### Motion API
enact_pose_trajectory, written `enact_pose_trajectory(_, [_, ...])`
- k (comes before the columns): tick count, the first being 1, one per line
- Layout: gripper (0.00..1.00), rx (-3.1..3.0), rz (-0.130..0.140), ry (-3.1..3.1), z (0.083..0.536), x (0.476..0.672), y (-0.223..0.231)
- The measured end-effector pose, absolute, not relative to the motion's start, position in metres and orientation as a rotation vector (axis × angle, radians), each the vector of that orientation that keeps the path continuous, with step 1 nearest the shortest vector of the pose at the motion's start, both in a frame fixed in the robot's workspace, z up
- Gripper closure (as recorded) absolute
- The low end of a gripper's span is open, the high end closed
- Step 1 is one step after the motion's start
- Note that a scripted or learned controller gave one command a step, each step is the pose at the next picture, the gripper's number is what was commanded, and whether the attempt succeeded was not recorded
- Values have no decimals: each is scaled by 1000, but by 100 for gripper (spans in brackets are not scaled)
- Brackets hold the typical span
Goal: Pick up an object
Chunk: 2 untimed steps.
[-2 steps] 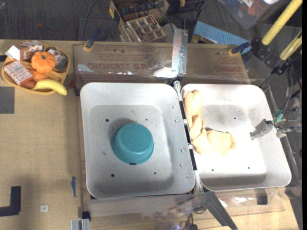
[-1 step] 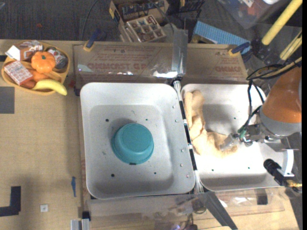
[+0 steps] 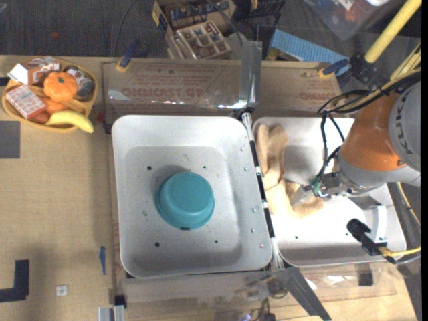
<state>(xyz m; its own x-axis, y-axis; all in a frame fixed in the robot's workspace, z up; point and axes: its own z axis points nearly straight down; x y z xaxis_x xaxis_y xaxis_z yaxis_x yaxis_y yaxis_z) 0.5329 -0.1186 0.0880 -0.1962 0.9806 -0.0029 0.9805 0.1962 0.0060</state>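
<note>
A teal bowl (image 3: 186, 200) lies upside down in the middle of the left white bin (image 3: 134, 139). In the right bin (image 3: 334, 236), a pale tan, bread-like object (image 3: 270, 150) rests along the left wall, and a second tan piece (image 3: 298, 204) lies toward the middle. My gripper (image 3: 314, 191) reaches in from the right and is down at this second piece's right end, touching or just above it. The grey and orange wrist (image 3: 374, 152) hides part of the bin's right side.
A yellow dish (image 3: 13, 105) of toy food, with a pumpkin (image 3: 60, 85) and a banana (image 3: 71, 120), stands on the bench at the far left. Cardboard panels (image 3: 174, 82) line the back of both bins. Boxes and clutter lie beyond the bench.
</note>
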Motion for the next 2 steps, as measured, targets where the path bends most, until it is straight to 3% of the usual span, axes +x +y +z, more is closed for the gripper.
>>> enact_pose_trajectory(1, [0, 1923, -4, 2492, 97, 510, -107])
enact_pose_trajectory(2, [100, 1929, -6, 2489, 103, 511, -110])
